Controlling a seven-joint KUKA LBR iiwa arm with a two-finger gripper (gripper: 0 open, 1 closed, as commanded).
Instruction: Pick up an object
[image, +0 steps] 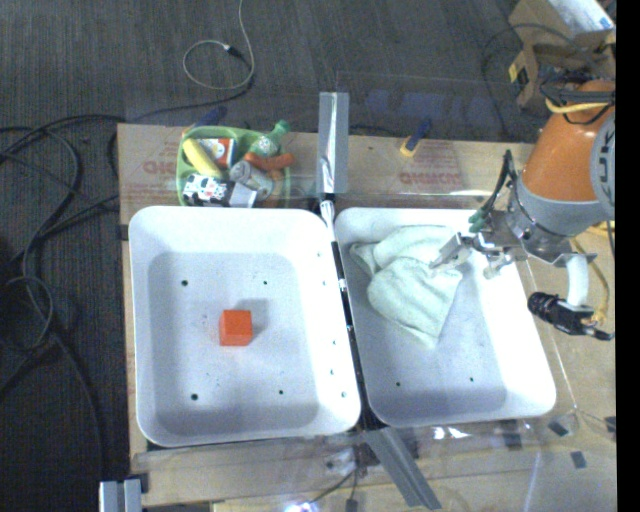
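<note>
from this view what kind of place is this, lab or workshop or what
Most likely a robotics lab set up for grasping trials. A robot arm reaches over two white bins, one with an orange cube, one with a white cloth, and loose cables lie on the carpet.

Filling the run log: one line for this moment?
gripper: over right bin, at cloth | cube: left bin, untouched

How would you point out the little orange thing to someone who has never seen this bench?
Find the left white bin of the two. Near the middle of its floor sits a small orange cube, alone. The other bin holds a pale crumpled cloth instead.
</note>
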